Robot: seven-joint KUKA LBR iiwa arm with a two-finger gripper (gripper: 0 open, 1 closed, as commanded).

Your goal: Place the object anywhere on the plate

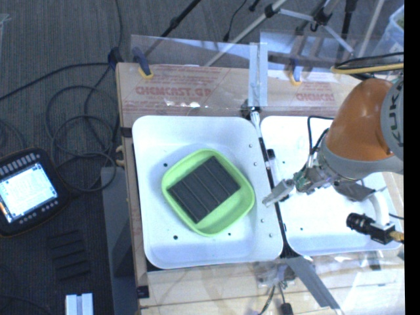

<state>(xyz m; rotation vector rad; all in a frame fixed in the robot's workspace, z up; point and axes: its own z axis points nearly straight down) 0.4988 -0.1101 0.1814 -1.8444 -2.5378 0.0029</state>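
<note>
band: broad, glossy orange dome on the arm (367, 120)
wrist: grey
lettering: dark letters on the pale shell at the right edge
cable: black, beside the wrist
gripper (279, 192): grey metal

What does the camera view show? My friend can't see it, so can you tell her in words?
A green plate with a dark ridged slab on it sits in the left white bin. The grey and orange robot arm reaches in from the right over the right white bin, with its gripper near the seam between the bins.
</note>
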